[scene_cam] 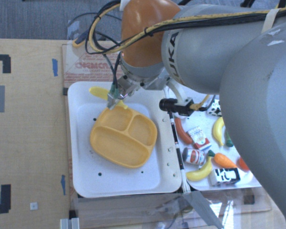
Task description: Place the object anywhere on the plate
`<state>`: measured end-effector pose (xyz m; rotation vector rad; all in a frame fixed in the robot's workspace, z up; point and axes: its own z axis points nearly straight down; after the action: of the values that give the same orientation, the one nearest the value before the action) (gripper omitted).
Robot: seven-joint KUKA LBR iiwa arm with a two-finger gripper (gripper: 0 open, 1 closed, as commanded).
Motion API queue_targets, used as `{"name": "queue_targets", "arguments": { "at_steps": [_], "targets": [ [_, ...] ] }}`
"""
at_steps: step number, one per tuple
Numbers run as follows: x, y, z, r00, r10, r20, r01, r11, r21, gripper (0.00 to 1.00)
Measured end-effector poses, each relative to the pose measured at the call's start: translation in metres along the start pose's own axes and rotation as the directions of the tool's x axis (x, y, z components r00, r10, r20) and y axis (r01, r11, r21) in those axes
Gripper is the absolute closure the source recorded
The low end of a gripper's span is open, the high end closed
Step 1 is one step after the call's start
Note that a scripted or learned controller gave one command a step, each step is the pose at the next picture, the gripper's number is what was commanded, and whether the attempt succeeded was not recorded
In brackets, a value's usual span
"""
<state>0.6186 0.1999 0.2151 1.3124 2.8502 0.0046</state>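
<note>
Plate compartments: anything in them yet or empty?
Empty. All three compartments of the yellow plate show bare. The claw sits at its upper rim, by a yellow object outside the plate.

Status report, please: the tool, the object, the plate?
Tool above plate's far edge, left bin. Yellow object beside tool, grip unclear. Yellow plate bare. Nothing blocking.

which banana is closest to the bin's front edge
The banana lying below the can beside the carrot. The other banana sits farther back, by the arm.
</note>
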Motion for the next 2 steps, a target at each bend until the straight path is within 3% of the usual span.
{"name": "queue_targets", "arguments": {
  "at_steps": [1,2],
  "targets": [
    [0.0,0.0,0.0,1.0,0.0,0.0,0.0,1.0,0.0,0.0],
    [-0.001,0.001,-0.011,1.0,0.001,0.002,-0.001,1.0,-0.006,1.0]
  ]
}}
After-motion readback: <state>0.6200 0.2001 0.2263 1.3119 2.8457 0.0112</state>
